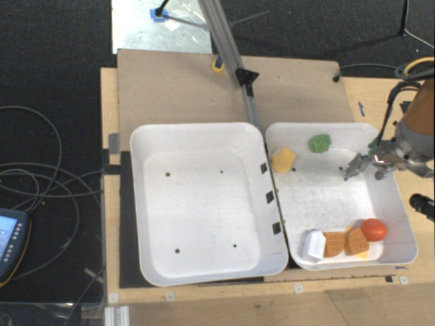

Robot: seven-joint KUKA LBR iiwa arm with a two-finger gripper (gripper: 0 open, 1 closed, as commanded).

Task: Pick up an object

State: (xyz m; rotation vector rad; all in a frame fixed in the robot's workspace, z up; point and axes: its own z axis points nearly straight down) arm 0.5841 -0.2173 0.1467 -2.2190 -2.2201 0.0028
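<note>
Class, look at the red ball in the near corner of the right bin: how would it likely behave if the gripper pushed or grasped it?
The red ball looks round and smooth, so it would probably roll when nudged. It sits against the orange block and the bin wall, which may check that roll. Two fingers might slip off its curve.

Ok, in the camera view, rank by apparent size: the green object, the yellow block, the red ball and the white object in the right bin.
Largest to smallest, as they look:
1. white object
2. yellow block and red ball, too alike to separate
3. green object, slightly smaller, though it lies farther from the camera, so that is unsure.
</note>
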